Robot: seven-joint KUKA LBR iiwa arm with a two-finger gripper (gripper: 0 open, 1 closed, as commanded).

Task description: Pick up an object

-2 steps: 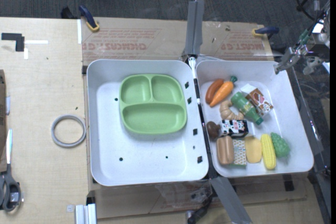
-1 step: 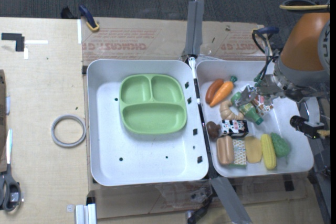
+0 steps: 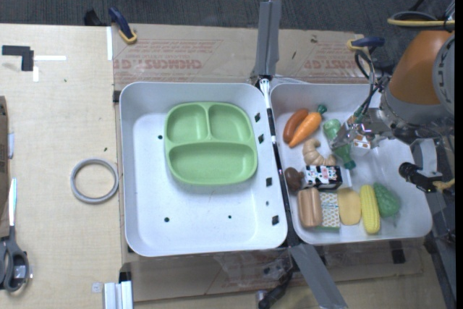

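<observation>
The right bin (image 3: 405, 228) holds several toy foods: an orange carrot (image 3: 302, 126), a beige peanut-like piece (image 3: 312, 151), a dark brown lump (image 3: 292, 177), a small black and white box (image 3: 321, 174), a hot dog (image 3: 309, 207), a cracker (image 3: 330, 208), a yellow potato-like piece (image 3: 350, 205), a corn cob (image 3: 370, 208) and a green leafy piece (image 3: 387, 201). My gripper (image 3: 352, 137) hangs low in the bin's upper middle, over a pale green item (image 3: 334, 131) and right of the carrot.
The left bin (image 3: 137, 177) holds a green divided plate (image 3: 211, 142). A tape ring (image 3: 94, 179) and scissors (image 3: 13, 260) lie on the bench at left. A blue clamp (image 3: 123, 24) sits at the back, and a metal bar (image 3: 268, 36) stands between the bins.
</observation>
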